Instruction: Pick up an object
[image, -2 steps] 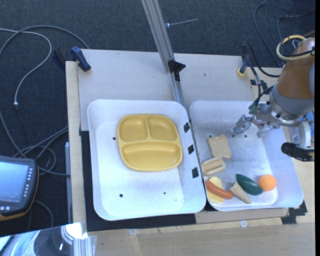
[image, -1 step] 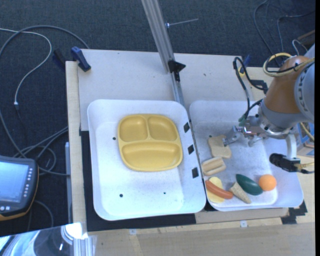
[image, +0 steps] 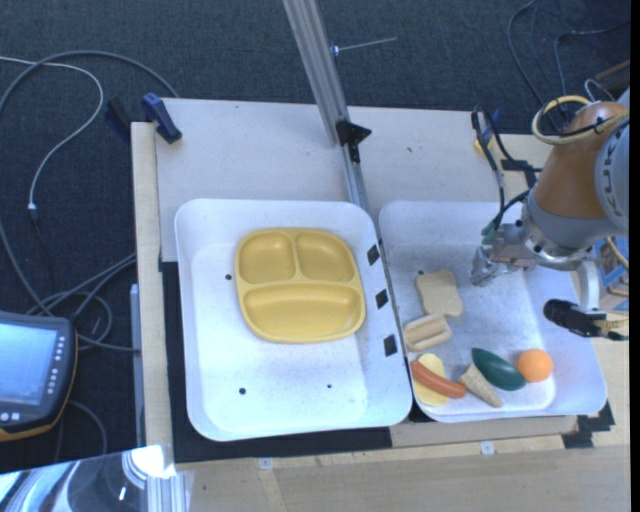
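Looking down from the overhead camera, the pale desk (image: 250, 150) is sitting on dark carpet, with loose cables (image: 60, 130) trailing across the floor at left and a small screen (image: 30, 375) glowing at the lower left corner. Two white bins are lying side by side: the left bin (image: 290, 400) is carrying a yellow divided plate (image: 298, 283), and the right bin (image: 410, 230) is holding the toy food. A tan bread slice (image: 439, 294) is lying flat near the bin's middle, a pale roll (image: 427, 329) is stretching left to right just below it, and a red sausage (image: 438, 379) is slanting down toward the right over a yellow piece (image: 428, 392). A dark green vegetable (image: 498, 368) is pointing left, touching an orange ball (image: 535, 364). The arm (image: 575, 190) is reaching in from the right, its gripper (image: 487, 268) hanging over bare bin floor beside the bread; whether the fingers are apart or closed, I cannot tell, and nothing is visibly held.
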